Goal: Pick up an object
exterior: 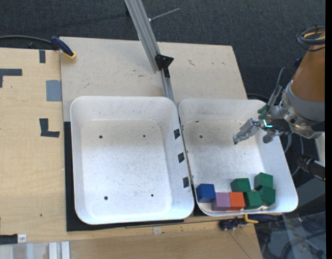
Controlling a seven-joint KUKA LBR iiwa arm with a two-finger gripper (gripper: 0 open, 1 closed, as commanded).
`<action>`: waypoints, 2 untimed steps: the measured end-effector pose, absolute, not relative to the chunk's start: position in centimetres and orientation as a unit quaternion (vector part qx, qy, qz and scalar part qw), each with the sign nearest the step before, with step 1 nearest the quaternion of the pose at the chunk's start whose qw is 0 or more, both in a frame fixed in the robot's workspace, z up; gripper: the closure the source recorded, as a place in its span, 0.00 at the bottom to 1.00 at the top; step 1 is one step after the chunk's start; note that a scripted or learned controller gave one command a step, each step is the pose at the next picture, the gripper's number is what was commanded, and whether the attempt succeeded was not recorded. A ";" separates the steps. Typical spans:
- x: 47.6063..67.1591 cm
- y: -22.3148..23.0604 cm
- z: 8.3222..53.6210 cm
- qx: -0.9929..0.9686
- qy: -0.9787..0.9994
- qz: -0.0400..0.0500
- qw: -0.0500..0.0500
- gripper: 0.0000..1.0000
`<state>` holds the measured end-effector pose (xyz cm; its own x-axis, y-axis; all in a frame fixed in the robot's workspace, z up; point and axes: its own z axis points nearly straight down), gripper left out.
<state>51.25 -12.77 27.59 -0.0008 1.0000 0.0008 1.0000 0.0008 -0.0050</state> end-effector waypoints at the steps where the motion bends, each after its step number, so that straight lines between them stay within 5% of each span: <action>1: 51.3 -12.8 27.8 -0.706 -0.708 0.000 0.001 0.00; 2: 51.2 -11.8 23.0 -0.707 -0.707 0.002 0.002 0.00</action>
<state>51.22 -11.80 22.96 -0.0009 1.0000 0.0008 1.0000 0.0009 -0.0060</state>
